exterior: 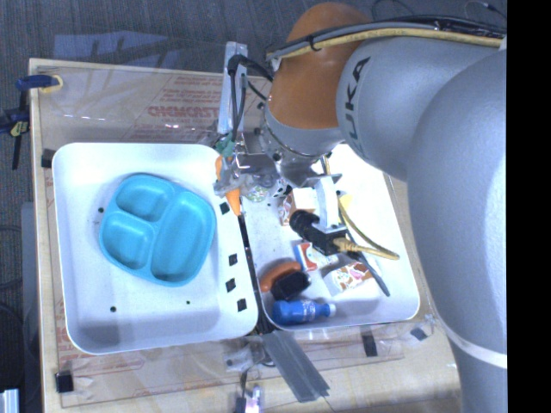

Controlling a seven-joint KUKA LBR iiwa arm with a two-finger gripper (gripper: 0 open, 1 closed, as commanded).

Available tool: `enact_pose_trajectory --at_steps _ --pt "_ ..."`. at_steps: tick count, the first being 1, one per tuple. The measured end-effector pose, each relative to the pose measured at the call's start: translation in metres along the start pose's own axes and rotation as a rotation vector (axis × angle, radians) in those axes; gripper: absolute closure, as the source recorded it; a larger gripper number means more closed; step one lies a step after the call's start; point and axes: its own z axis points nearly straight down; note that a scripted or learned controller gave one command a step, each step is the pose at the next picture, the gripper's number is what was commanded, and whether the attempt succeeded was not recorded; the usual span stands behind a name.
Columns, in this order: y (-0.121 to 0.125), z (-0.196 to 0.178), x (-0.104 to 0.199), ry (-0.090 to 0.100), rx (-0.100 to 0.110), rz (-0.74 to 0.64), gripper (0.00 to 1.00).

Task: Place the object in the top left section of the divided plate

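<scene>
Gripper (237, 175) sat low at top edge of right bin (405, 304), near wall between bins; I could not tell its state, wrist blocked my sight. Camera view: blue plate (159, 226) lay in left bin (77, 317), all sections bare. Which object was meant, I could not tell; candidates lay in right bin: blue bottle (301, 311), orange-and-black piece (282, 278), printed cards (344, 275). I judged bottle light, stiff, slippery, prone to roll; best pinched across middle.

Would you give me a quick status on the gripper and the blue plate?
Gripper low over the right bin's left edge, finger state unclear. Divided plate sits bare in the left bin. Nothing blocking the plate.
</scene>
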Motion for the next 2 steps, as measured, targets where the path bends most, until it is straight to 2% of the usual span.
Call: enact_pose_trajectory --at_steps 1,2 --pt "0.034 0.021 0.055 -0.002 -0.006 -0.393 1.0" --pt "0.031 0.083 0.138 -0.002 -0.001 -0.3 1.0"
